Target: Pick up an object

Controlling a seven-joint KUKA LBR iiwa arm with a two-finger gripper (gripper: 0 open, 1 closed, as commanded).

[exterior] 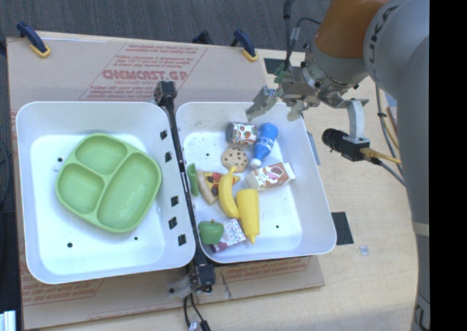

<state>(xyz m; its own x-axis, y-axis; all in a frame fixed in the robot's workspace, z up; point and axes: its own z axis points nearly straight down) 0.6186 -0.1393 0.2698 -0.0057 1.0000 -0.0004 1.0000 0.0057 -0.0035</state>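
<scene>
Overhead slanted view of a worktop [365, 264] carrying two shallow white bins side by side on a sheet of cardboard [146, 67] printed with red lettering and held by blue and yellow clamps [33, 38] at its far edge.

The left bin [36, 249] holds a light green divided plate [108, 182] with three compartments, lying flat near the bin's centre.

The right bin [310, 213] holds a cluster of toy food items. Nearest its far wall lies a small can [242, 133] on its side, with a blue bottle [264, 141] just beside it on the right. Below these lie a round cookie [233, 158] and a small red and white carton [271, 175]. A slice of pizza [209, 185] lies next to a banana [228, 195], and a yellow bottle-shaped piece [249, 213] touches the banana's near end. A green pepper [210, 232] sits at the near left corner, next to a small printed packet [233, 232]. A green item [193, 178] leans against the bin's left wall.

The grey arm with its orange band [357, 9] enters from the right. Its pincer [277, 103] hangs above the far right rim of the right bin, fingers spread apart with nothing between them, clear of the can and the blue bottle below it.
</scene>
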